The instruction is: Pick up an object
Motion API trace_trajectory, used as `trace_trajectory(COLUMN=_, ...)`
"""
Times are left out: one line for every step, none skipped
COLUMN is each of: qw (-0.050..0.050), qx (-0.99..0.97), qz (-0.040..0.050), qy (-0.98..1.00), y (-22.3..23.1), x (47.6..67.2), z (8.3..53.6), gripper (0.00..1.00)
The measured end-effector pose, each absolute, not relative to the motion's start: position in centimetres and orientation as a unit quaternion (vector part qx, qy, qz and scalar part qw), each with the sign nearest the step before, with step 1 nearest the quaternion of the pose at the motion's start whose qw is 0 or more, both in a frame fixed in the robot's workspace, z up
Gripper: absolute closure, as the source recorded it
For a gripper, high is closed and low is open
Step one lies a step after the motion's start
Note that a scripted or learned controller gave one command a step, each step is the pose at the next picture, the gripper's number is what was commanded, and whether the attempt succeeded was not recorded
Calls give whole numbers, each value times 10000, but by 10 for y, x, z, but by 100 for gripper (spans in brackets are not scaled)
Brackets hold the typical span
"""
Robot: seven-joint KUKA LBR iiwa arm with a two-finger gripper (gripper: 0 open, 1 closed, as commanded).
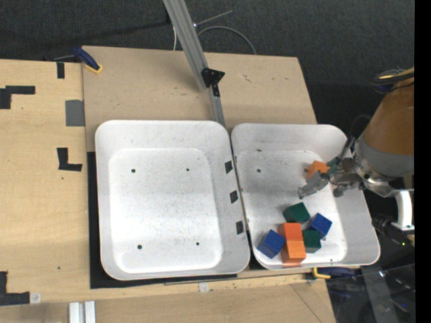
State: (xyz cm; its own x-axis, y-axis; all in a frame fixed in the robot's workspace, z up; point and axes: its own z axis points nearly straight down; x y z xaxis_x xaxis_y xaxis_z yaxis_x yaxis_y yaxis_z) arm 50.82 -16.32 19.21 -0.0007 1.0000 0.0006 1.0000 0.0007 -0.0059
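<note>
Claw [322, 180] low over right bin [269, 140], fingers' state impossible to tell, small orange block [316, 168] touching its tip, green, blue and orange blocks [294, 237] clustered near bin's front edge, left bin [108, 140] alongside on wooden surface [135, 79]

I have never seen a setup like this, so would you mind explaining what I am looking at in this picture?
One fixed camera looks down at a slant on a wooden bench. Two shallow white bins sit side by side, the left bin and the right bin. A robot arm reaches in from the right, its gripper low over the right bin beside a small orange block. Near that bin's front lie blue, green and orange blocks in a cluster. Whether anything is held is unclear.
</note>
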Motion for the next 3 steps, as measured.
trace_trajectory(qw=29, qx=-7067, qz=21, qy=-7075, y=-161, x=517, z=136, gripper=0)
trace_trajectory(qw=-1, qx=-7072, qz=-17, qy=-7070, y=-160, x=519, z=93, gripper=0)
trace_trajectory(qw=-1, qx=-7064, qz=-15, qy=-7078, y=-160, x=518, z=104, gripper=100)
